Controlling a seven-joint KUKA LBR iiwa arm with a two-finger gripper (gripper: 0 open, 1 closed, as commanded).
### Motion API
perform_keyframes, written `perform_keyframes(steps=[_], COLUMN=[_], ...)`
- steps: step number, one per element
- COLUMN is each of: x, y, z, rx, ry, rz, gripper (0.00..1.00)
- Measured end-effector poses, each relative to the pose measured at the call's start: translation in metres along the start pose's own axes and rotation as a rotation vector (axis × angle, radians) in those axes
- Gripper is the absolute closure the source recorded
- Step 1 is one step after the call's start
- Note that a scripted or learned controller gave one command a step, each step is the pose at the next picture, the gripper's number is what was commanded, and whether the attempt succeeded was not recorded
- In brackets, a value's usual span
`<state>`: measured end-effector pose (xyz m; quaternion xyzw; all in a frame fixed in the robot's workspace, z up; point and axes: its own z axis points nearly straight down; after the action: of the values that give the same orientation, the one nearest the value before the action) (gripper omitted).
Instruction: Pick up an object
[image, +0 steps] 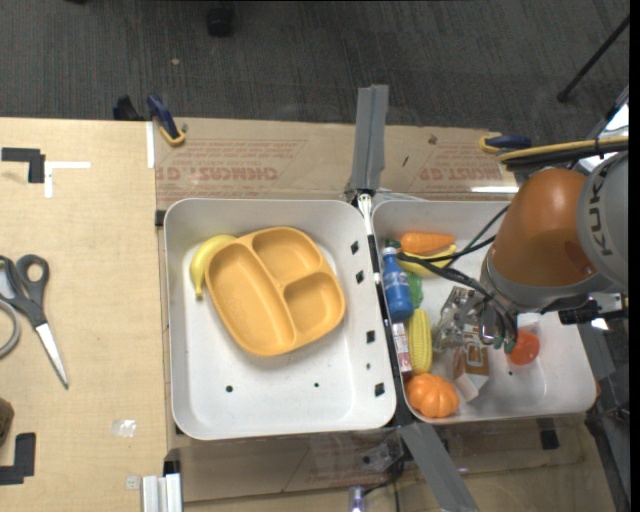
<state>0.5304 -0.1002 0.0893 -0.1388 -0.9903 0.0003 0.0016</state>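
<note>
Gripper (470, 325) hangs low in the right bin (560, 400), whether open or closed I cannot tell, with corn cob (420, 340) at its left and small tomato (524, 347) at its right, so nothing looks picked yet.

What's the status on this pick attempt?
Tool low in right bin, among the toys. Nothing seen in its grasp. Corn cob, pumpkin, blue bottle crowd close.
</note>
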Motion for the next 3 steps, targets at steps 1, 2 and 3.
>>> perform_keyframes(steps=[1,2,3], x=[-0.046,0.027,0.046], y=[-0.05,-0.051,-0.017], z=[-0.172,-0.035,-0.089], rx=[0.0,-0.004,0.001], ry=[-0.002,-0.005,0.0], rz=[0.34,0.523,0.711], gripper=[1.0,1.0,1.0])
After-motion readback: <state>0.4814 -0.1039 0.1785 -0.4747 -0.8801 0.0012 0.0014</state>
